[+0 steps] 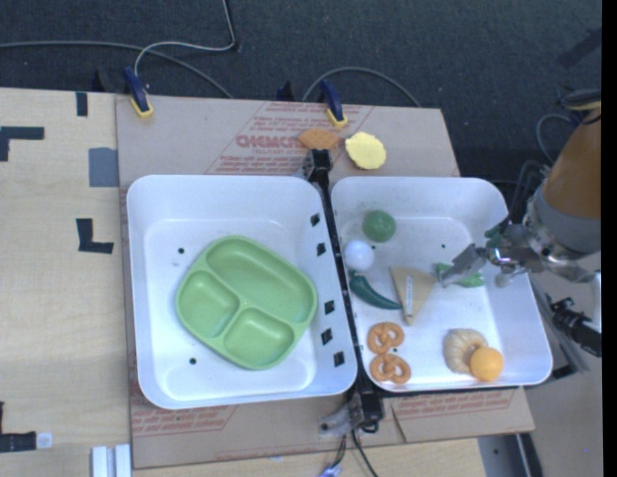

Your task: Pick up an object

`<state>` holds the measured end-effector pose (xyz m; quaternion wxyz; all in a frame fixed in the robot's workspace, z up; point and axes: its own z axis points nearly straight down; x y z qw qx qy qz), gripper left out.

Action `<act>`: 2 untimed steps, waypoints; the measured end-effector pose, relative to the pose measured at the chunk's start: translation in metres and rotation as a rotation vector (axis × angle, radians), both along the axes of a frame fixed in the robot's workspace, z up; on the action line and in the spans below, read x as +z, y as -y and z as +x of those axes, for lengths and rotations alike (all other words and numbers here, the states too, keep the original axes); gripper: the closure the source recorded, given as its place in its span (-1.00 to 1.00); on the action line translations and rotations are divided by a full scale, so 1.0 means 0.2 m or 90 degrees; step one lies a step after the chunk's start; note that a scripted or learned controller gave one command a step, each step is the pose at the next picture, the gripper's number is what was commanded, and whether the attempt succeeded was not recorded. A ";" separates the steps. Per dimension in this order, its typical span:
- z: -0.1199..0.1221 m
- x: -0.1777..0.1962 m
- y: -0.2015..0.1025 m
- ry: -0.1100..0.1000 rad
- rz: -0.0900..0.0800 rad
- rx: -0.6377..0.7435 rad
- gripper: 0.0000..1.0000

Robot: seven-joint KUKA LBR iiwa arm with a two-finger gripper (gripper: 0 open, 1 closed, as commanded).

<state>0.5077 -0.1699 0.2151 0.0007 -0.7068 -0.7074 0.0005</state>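
The right bin [427, 192] holds a green ball [379, 227], a white ball [359, 255], a dark green pepper [373, 291], a beige wedge [411, 291], two pretzels [386, 338] [392, 369], a croissant [461, 346] and an orange [486, 363]. My gripper [465, 266] reaches in from the right, low over the bin's right half, just right of the wedge. A small green piece [469, 280] shows right under the gripper's tip; I cannot tell whether it is held or lying in the bin.
In the left bin [149, 266] lies a green divided plate [246, 300]. Behind the bins, on the cardboard, sit a yellow lump [366, 151] and an orange piece [319, 139]. Clamps and cables run along the back edge.
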 end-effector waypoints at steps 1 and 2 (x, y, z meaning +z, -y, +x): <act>0.17 -0.22 -0.29 -0.001 0.000 0.001 -1.00; 0.54 -0.64 -0.37 0.005 -0.001 0.001 -1.00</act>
